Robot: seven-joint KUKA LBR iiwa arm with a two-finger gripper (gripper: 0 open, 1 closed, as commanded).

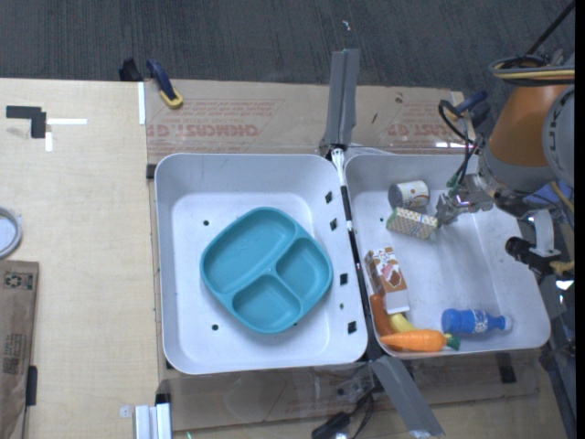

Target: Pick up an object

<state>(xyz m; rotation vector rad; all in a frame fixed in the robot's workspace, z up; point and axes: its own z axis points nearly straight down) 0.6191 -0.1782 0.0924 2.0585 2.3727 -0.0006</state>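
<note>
Right bin [512,273]: pincer [448,210] low at far side, touching speckled box [411,223]; finger state cannot tell. Roll [409,193], carton [387,271], carrot [416,341], bottle [472,321]. Left bin [178,273]: teal tray [265,269].

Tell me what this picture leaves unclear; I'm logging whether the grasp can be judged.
- hand: small and blurred in the camera view; whether it touches the patterned box is unreadable.
- arm: cut off by the right edge.
- yellow item: partly covered by the carrot, so unidentifiable.
- snack packet: print too small.
</note>
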